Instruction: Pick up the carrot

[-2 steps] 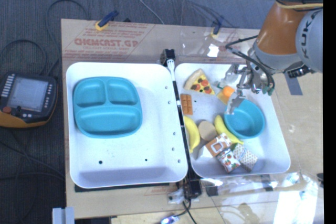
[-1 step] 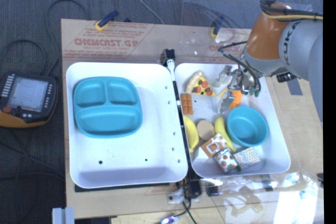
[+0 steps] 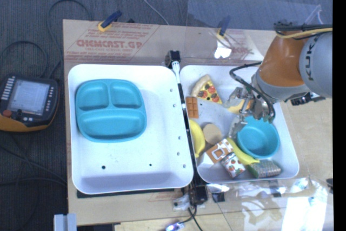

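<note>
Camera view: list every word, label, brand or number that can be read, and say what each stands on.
"CHEMCAST GP", red print, partly blurred, on the brown board behind the left bin.
"KU", cut off at the edge, on the grey arm.
Handheld pendant: screen text too small to read.
Small carton in the right bin: print too blurred to read.

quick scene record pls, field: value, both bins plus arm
left bin: blue divided tray
right bin: pizza slice, orange block, banana, blue bowl, small printed boxes
carrot: not identifiable among the items
arm: enters from the right, orange band above the wrist
gripper: low over the right bin, above the bowl's far rim
jaws: state unclear, wiring and wrist in the way
off bench: teach pendant on the floor, left
</note>
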Available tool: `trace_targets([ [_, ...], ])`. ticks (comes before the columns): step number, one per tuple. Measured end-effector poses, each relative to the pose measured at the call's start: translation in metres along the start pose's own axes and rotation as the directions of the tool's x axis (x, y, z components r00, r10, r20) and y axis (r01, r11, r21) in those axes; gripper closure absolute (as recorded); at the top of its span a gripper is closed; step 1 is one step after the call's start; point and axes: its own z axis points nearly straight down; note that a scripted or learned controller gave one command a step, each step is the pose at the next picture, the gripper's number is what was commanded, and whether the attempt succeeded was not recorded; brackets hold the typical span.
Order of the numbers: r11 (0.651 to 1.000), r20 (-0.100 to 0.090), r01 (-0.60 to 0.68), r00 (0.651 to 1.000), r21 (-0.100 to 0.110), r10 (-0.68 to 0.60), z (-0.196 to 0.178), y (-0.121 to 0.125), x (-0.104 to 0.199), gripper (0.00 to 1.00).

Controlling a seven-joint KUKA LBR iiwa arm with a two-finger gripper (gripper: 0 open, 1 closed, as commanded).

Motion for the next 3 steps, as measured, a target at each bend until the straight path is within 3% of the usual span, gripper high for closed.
trace_targets([
  [1,0.999,0.004,0.046,0.999,0.002,-0.046,0.001,0.063,-0.042,0.00],
  [2,0.973,0.004,0.230,0.973,-0.009,-0.230,0.000,0.004,0.000,0.00],
  [3,0.994,-0.025,0.113,0.993,0.009,-0.113,0.002,0.067,-0.065,0.00],
])
